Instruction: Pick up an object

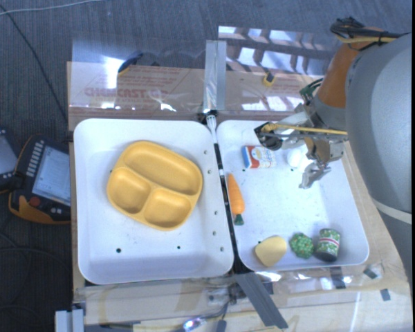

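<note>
Gripper (317,173) hangs in the right bin (353,216), fingers apart, nothing between them. Bottle (258,157) lies at its 9 o'clock. Approach step; next, shift over and descend.

I can make out faint reddish lettering on the cardboard sheet (135,92) at 12 o'clock from the left bin (90,254), but not read it; the small bottle (257,157) bears an illegible label.
</note>
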Available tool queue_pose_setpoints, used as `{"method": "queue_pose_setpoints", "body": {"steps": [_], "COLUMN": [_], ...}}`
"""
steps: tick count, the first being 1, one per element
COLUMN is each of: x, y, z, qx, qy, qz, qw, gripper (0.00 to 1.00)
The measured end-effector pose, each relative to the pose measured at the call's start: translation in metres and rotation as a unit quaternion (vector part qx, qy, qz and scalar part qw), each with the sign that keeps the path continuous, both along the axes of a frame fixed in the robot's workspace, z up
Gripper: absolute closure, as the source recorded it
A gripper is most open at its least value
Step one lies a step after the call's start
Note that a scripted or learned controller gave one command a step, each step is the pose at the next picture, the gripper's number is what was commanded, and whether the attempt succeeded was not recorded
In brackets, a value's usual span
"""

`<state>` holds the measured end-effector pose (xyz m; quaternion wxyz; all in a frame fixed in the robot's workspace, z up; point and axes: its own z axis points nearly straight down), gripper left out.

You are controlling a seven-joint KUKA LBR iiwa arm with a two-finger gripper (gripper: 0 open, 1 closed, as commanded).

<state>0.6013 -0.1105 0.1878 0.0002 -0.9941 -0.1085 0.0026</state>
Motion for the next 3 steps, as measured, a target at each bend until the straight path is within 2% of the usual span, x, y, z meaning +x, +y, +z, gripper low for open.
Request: {"method": "queue_pose_setpoints", "body": {"steps": [1,2,3], "x": [0.0,0.028,0.041], "y": [0.001,0.105,0.046], "z": [0.008,-0.005,0.129], "qx": [0.0007,0.0006,-0.0019], "qy": [0.001,-0.001,-0.001], "qz": [0.006,0.003,0.084], "qw": [1.0,1.0,0.9965], "gripper": [1.0,1.0,1.0]}}
